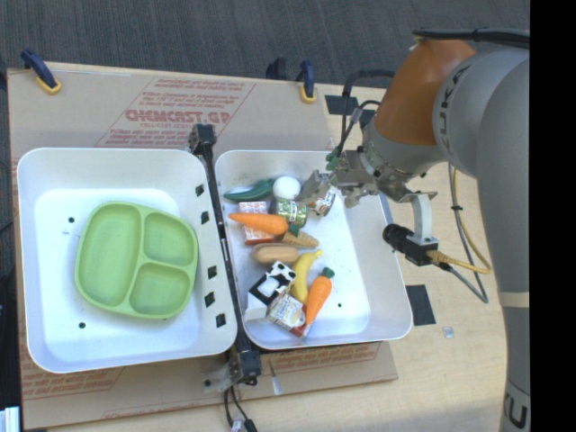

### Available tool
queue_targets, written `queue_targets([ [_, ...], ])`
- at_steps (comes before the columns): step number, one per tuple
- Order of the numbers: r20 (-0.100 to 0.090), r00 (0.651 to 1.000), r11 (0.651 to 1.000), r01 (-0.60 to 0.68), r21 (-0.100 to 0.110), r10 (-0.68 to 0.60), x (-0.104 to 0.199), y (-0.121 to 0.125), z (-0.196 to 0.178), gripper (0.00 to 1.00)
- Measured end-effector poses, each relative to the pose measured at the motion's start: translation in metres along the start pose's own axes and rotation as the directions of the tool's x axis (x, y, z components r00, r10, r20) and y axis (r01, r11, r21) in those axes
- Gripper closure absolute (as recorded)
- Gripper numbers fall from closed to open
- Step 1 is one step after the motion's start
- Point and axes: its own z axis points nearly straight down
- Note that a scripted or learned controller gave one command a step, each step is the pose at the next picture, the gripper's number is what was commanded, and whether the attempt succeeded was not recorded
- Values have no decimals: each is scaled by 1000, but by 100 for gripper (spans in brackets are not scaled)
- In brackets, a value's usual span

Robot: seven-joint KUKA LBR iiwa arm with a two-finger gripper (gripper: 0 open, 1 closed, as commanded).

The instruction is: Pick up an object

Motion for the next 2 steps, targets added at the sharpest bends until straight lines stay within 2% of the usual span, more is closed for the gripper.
queue_targets([
  [1,-1,1000,1000,1,1,-1,-21,-100,116,0],
  [2,0,1000,1000,8,-2,-8,-21,-98,105,100],
])
